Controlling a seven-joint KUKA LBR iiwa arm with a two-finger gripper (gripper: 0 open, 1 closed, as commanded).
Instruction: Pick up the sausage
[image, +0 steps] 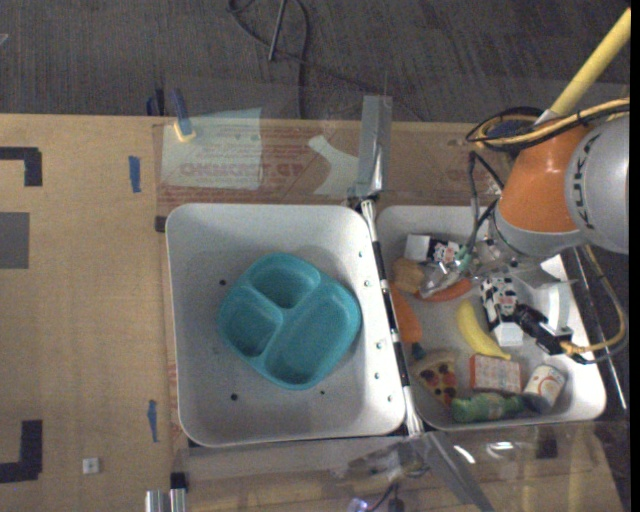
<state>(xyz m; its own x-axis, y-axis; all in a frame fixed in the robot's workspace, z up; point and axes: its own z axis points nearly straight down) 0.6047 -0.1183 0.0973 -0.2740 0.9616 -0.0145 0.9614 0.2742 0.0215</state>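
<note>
The sausage (447, 291), a short reddish-orange curved piece, lies in the right bin (590, 400) near its upper middle. My gripper (456, 262) reaches in from the right under the orange wrist band and sits low, right above the sausage's upper edge, close to touching it. The gripper's dark body hides part of what lies beneath it. Nothing can be seen lifted off the bin floor.
The right bin also holds an orange carrot (405, 315), a banana (478, 331), a pizza slice (437, 376), a small box (495, 374), a green item (485, 407), a can (545, 384) and a tan piece (407, 272). A teal divided plate (290, 320) lies in the left bin (190, 300).
</note>
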